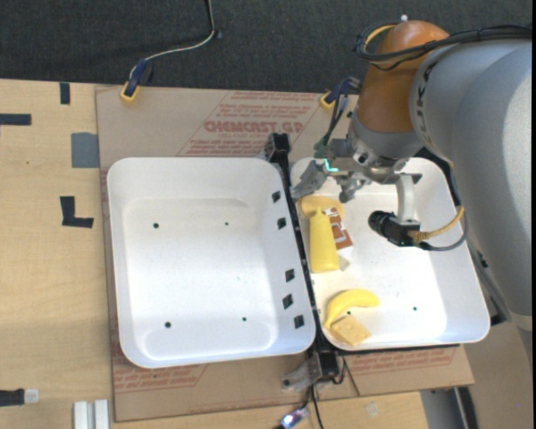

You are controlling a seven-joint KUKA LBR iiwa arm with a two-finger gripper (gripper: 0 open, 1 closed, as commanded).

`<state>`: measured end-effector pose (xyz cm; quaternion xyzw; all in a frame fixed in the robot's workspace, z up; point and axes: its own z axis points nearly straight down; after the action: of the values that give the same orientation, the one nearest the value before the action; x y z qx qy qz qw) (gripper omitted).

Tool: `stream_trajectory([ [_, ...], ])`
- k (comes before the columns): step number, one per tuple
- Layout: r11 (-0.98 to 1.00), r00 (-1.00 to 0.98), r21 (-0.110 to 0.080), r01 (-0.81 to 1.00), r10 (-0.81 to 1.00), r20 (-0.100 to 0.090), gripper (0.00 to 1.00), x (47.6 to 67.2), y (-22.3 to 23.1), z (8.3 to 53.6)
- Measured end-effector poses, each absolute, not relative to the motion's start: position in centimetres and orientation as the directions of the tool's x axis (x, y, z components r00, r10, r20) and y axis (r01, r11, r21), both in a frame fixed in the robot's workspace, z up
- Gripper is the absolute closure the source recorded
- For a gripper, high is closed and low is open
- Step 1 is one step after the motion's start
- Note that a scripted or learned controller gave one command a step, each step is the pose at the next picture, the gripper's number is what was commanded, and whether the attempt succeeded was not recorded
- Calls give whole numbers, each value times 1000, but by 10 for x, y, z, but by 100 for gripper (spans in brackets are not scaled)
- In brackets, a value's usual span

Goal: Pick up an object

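Camera view: fingers (329,179) apart above yellow bottle (322,238) hugging right bin (447,315) left wall.

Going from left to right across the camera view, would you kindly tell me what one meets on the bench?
Left white bin → yellow bottle → pincer → black cylindrical part on the arm → right bin's outer rim.

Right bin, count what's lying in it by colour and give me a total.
Yellow: 2, the long yellow block and the banana
Tan: 1, the tan wedge
Brown and white: 1, the small packet beside the block
Total: 4
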<state>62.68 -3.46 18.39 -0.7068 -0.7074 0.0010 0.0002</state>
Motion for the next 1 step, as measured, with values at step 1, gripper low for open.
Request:
stream_trajectory([
  [1, -4, 4, -7, 1000, 1000, -3, 0, 666, -108, 97],
])
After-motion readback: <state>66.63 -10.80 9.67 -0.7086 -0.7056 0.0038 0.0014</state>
